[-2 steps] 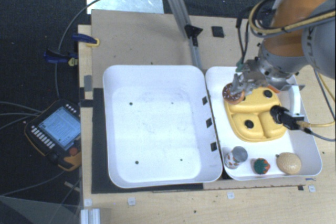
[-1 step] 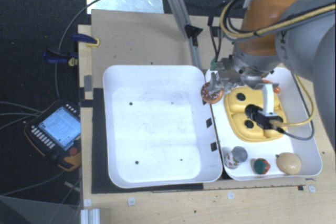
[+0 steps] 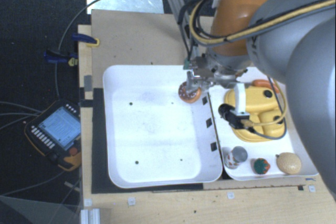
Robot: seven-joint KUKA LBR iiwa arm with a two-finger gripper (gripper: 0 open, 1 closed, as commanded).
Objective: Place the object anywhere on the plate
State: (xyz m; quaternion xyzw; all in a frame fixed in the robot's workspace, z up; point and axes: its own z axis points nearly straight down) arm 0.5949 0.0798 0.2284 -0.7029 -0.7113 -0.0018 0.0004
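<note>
A small brown ring-shaped object like a doughnut [image 3: 189, 93] sits at the far right edge of the left bin [image 3: 152, 128], close to the divider. My gripper [image 3: 191, 81] hangs directly over it and reaches down to its top; whether it has hold of the object is unclear. The yellow plate [image 3: 262, 135] lies in the right bin [image 3: 262, 176], to the right of the gripper, with a yellow lump [image 3: 257, 99] on its far part. The grey arm with its orange band [image 3: 239, 13] covers the right bin's far side.
An orange carrot-like piece [image 3: 261, 83] lies beyond the plate. Along the right bin's near edge stand a small grey cup [image 3: 239, 155], a green and red piece [image 3: 261, 166] and a beige egg-shaped piece [image 3: 288, 162]. A black and white cable part [image 3: 234, 107] overhangs the plate's left side.
</note>
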